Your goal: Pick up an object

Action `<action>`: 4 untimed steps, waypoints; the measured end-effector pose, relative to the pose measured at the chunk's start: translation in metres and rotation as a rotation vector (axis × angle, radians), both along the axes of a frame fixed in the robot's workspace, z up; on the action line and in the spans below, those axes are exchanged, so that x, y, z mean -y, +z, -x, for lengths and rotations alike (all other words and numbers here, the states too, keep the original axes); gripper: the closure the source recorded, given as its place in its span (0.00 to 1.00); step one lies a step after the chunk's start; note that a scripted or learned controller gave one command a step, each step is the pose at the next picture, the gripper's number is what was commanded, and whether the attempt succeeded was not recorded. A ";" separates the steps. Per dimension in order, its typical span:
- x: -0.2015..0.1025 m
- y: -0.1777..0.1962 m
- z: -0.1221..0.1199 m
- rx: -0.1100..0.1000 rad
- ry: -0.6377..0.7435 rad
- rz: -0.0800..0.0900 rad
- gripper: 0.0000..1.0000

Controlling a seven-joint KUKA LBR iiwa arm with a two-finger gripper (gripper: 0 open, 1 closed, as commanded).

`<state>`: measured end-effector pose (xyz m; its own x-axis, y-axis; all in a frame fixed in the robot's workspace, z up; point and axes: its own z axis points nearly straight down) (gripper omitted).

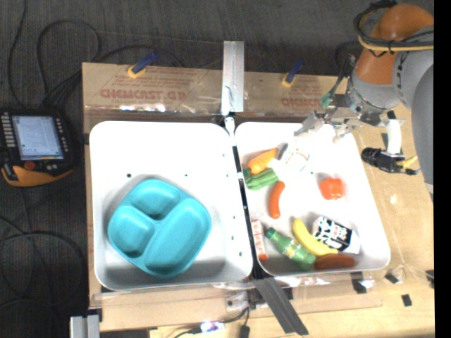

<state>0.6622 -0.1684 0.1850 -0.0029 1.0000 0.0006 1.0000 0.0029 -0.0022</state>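
My gripper [325, 128] hangs over the back edge of the right bin [372, 210], open, with nothing between its fingers. Below and left of it lie an orange carrot [261, 160], a green pepper [262, 180] and a red-orange chili [275, 198]. A red tomato [332, 187] sits alone, in front of the gripper. At the bin's front are a banana [309, 237], a black-and-white packet [335, 234], a green bottle [289, 248] and a red sausage [335, 261].
A blue divided plate [160, 225] fills much of the left bin [113, 146]. Cardboard with two clamps [142, 65] lies behind the bins. A teach pendant [35, 143] rests on the floor at far left.
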 end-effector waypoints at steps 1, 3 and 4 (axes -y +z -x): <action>-0.039 -0.093 0.062 0.004 0.052 0.001 0.00; -0.061 -0.092 0.092 0.023 0.440 0.012 1.00; -0.058 -0.092 0.164 0.026 0.781 0.016 1.00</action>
<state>0.4982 -0.1102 0.0932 -0.7058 0.7080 -0.0233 0.7079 0.7061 0.0157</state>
